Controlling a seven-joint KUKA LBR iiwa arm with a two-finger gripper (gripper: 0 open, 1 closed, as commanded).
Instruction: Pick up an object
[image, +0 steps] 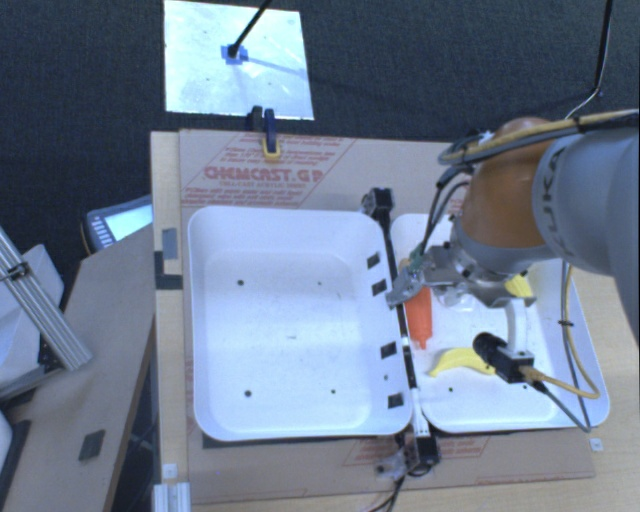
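An orange carrot-shaped object (420, 318) lies upright along the left wall of the right bin (520, 415). A yellow banana (456, 362) lies just to its right, nearer the front. Another yellow piece (519, 288) peeks out from under the arm at the right. My gripper (418, 280) hangs low over the right bin's left side, directly above the top end of the orange object and seemingly touching it. The wrist hides how the gripper meets the object.
The left bin (290, 225) stands beside the right one, with black clips (390, 350) along the shared wall. A black connector (497, 356) with a yellow cable lies over the right bin. The arm's orange band (505, 200) covers the bin's back.
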